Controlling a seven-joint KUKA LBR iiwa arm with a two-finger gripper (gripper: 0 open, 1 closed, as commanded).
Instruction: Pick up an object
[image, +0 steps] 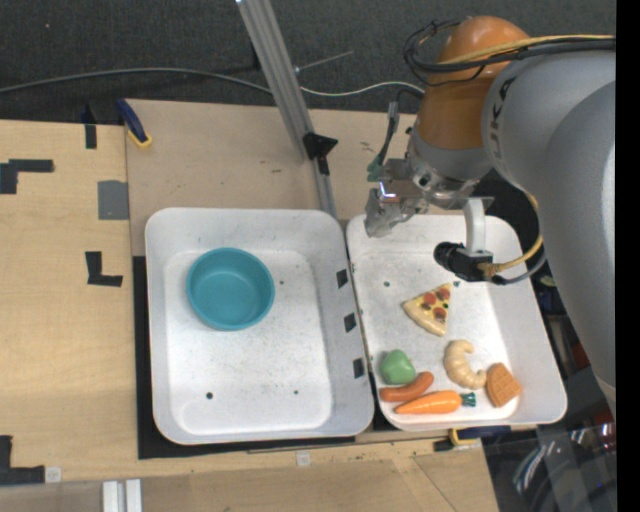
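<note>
Camera view: pizza slice (430, 309) below gripper (383, 220)

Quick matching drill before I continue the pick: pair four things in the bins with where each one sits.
Things:
1. bowl
2. pizza slice
3. carrot
4. claw

Places:
A. near edge of right bin
B. far left corner of right bin
C. left bin
D. middle of right bin

Pairs: 1-C, 2-D, 3-A, 4-B

The two white bins (240, 420) look like smooth speckled plastic. The teal bowl (231, 288) is matt plastic. The bench (60, 320) at 9 o'clock looks like bare wood.
</note>
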